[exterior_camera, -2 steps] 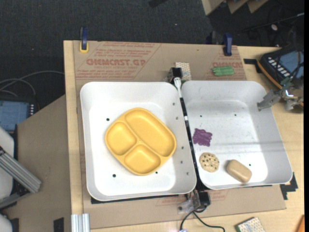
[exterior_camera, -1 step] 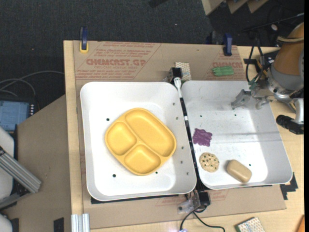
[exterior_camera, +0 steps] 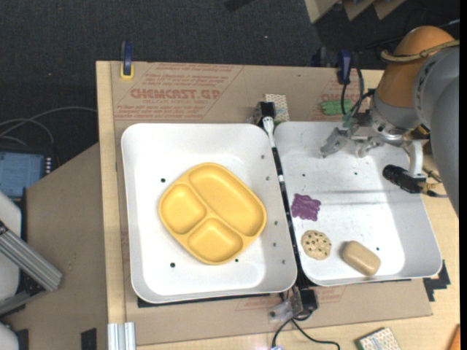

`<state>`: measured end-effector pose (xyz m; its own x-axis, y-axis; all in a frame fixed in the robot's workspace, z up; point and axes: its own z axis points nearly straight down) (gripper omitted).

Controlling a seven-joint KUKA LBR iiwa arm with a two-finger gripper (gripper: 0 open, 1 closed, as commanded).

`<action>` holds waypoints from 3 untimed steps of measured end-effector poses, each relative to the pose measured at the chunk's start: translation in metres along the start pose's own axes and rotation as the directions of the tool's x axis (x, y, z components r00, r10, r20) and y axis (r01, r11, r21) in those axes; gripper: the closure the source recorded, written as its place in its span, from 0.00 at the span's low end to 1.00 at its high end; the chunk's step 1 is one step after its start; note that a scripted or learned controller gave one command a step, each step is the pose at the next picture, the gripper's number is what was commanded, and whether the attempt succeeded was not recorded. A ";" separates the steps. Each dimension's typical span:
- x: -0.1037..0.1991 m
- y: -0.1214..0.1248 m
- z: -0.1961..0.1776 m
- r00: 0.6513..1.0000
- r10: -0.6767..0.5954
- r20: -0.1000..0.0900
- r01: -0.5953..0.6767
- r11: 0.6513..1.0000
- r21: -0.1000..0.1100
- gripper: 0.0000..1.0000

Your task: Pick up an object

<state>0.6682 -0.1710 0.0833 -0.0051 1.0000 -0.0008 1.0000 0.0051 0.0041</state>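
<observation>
Gripper (exterior_camera: 346,149) hangs low over the far end of the right bin (exterior_camera: 408,232), fingers spread apart, nothing between them. Bin floor under it is bare.

Three candidates, all in the near half of the right bin, well apart from the gripper:
- grapes (exterior_camera: 306,206): purple cluster, close to the left wall. Looks like a toy, probably soft rubber or plastic, light. Lumpy, flat-lying outline, so a pinch across its narrow width seems best. The nearby wall may crowd one finger.
- cookie (exterior_camera: 316,244): pale disc with dark spots, lying flat just nearward of the grapes. Likely light and stiff. Thin, so fingers would have to reach right down to the floor and close on its edges. Hardest of the three, I'd judge.
- bun (exterior_camera: 361,257): tan rounded lump, right of the cookie, near the near wall. Tallest and bulkiest; likely light. Smooth skin could slip. Grip across its short axis. Best bet.

Left bin (exterior_camera: 146,159) holds a yellow divided plate (exterior_camera: 211,212): wide, shallow, poor fit for two fingers.

Hard to read: what the three things are made of; fingertip height above the floor; the arm (exterior_camera: 408,71) is cut off at the right edge.
</observation>
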 end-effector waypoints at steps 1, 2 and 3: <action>-0.043 -0.069 -0.002 1.000 0.011 -0.002 -0.011 1.000 0.009 0.00; -0.040 -0.066 -0.013 1.000 0.005 0.001 -0.005 1.000 0.002 1.00; 0.019 -0.112 -0.063 1.000 0.002 -0.004 -0.002 1.000 0.004 1.00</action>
<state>0.5559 -0.1524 0.1456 -0.0033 1.0000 0.0031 1.0000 0.0033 -0.0003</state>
